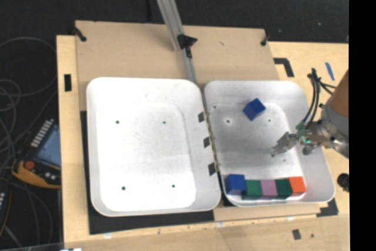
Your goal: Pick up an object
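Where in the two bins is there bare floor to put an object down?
The left bin has bare floor throughout. In the right bin, floor is free between the lone blue cube and the row of cubes. That near wall is crowded; the gripper hangs right of the middle.

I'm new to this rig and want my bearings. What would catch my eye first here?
Probably the row of coloured blocks along the near wall of the right bin: blue, green, pale purple, green, orange, packed side by side. Next, the lone blue cube lying tilted further back in that bin. The gripper reaches in from the right, over bare floor between them.
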Controlling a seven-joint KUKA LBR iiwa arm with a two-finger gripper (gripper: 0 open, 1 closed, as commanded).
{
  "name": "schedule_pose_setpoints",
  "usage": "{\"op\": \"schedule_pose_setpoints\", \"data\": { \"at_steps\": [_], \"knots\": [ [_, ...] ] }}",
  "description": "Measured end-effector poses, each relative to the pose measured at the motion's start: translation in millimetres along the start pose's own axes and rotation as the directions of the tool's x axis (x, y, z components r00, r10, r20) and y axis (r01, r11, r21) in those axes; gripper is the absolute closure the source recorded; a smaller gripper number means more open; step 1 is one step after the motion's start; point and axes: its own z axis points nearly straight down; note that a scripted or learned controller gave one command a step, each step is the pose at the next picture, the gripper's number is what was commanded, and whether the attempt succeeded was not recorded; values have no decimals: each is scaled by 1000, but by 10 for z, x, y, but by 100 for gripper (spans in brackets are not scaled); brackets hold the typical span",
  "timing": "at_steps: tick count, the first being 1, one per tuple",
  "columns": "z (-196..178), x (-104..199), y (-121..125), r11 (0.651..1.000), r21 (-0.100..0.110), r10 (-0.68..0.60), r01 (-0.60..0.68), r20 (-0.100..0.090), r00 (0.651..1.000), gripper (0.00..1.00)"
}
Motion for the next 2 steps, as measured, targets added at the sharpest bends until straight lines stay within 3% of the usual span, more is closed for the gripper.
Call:
{"op": "schedule_pose_setpoints", "data": {
  "at_steps": [1, 2],
  "knots": [
    [606, 280, 635, 1000, 1, -5, 5, 0, 1000, 0],
    [1130, 52, 1052, 1000, -1, -2, 2, 2, 1000, 0]
  ]
}}
